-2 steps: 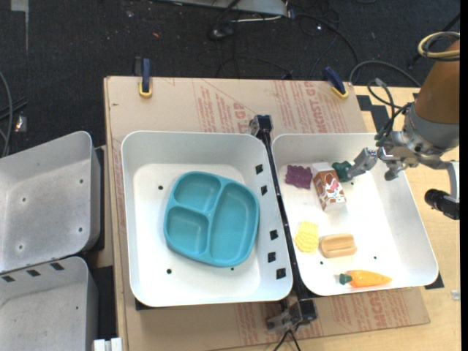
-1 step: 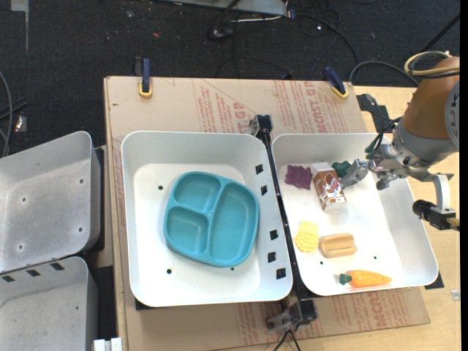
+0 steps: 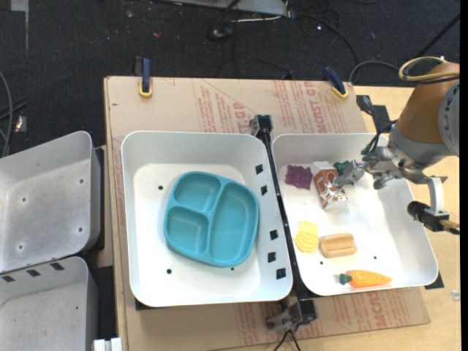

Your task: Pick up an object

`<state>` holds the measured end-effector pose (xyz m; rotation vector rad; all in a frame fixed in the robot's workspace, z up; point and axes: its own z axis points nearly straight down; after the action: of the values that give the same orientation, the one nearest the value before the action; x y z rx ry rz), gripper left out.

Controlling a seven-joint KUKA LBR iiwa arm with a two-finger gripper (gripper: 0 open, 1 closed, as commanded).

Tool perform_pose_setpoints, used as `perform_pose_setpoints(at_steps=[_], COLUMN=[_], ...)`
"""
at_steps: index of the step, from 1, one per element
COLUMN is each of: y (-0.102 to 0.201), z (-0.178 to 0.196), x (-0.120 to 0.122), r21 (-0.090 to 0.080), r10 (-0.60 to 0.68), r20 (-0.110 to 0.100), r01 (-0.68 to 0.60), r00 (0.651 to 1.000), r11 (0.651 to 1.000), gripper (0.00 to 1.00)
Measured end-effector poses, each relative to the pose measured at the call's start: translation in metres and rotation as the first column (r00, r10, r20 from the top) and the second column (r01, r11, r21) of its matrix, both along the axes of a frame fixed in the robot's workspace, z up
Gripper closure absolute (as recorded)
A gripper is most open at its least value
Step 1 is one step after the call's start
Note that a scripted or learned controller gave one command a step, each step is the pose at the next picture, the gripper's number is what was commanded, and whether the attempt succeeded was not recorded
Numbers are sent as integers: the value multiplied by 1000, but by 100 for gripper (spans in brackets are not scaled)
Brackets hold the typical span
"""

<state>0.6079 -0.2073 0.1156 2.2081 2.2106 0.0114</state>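
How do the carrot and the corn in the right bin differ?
The carrot is orange with a green end; the corn is plain yellow. The carrot is long and tapered, lying near the bin's front edge; the corn is stubbier, near the divider. Both lie loose in the right bin.

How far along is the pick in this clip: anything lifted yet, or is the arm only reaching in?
Done: the arm has reached over the right bin, its gripper down beside the small carton. In hand: nothing visibly; I cannot tell whether the fingers have closed on the carton. Left: grasp and lift. The purple grapes, corn, bread and carrot lie on the bin floor; the blue plate sits in the left bin.
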Motion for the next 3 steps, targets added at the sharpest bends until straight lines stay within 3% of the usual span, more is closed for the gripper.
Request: perform_pose_setpoints(at_steps=[1, 2, 3], y=[0, -3, -7], z=[9, 54, 116], x=[2, 7, 14], r21=[-3, 5, 4], r10=[0, 1, 1], r20=[7, -12, -9], r01=[0, -1, -1], r00=[1000, 1000, 1000], r11=[1000, 1000, 1000], gripper=[100, 100, 100])
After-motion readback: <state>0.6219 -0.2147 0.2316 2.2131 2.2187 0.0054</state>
